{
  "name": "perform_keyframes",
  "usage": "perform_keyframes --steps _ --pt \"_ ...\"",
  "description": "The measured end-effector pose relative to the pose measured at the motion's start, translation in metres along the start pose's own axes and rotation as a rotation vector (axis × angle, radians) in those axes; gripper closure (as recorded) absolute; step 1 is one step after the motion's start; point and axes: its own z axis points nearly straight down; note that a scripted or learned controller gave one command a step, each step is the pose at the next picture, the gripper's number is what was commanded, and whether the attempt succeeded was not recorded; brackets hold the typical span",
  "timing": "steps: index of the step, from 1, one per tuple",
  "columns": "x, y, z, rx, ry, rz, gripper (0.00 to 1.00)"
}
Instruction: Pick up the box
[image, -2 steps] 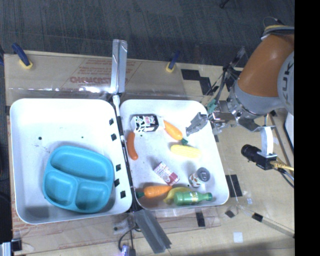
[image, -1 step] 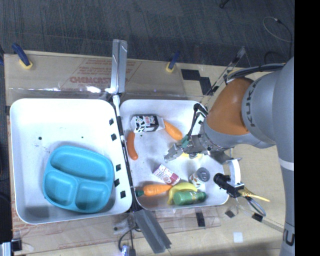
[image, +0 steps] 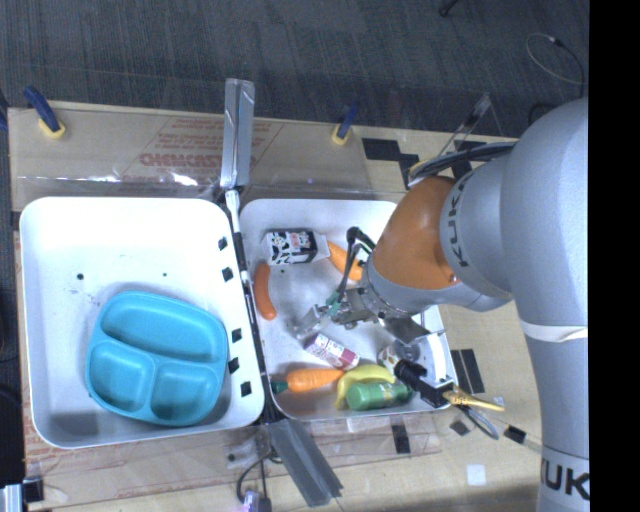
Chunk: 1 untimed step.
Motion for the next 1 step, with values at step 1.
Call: perform_keyframes --steps 1 --pt "0.0000 0.0002 -0.0098 0.001 -0.001 -0.005 1.00"
